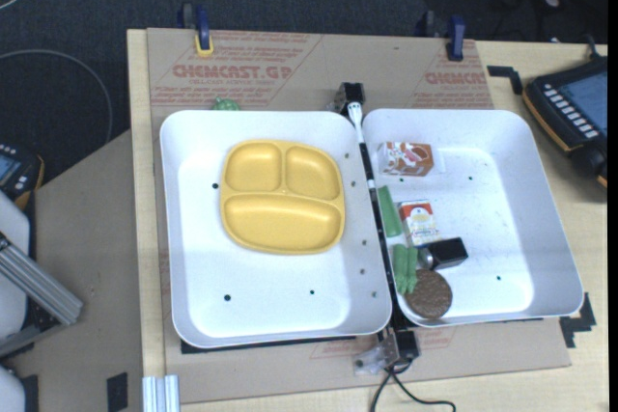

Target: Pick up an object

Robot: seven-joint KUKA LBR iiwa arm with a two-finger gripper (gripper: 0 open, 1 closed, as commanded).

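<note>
Black block (446, 253), a likely pick, lies in the right bin (502, 135), the arm's entry side, touching a red-and-white packet (419, 221) and just beside a brown disc (430, 295). Its long axis runs slantwise. The jaws' state cannot be told, nor the block's bearing from them.

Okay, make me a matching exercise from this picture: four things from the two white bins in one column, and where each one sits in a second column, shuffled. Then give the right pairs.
Things:
1. yellow divided plate
2. round brown disc
3. small black block
4. red and white packet

Places:
A. right bin, near front corner by the divider
B. left bin, upper middle
C. right bin, toward the back
D. right bin, just behind the brown disc

Pairs: 1-B, 2-A, 3-D, 4-C
</note>
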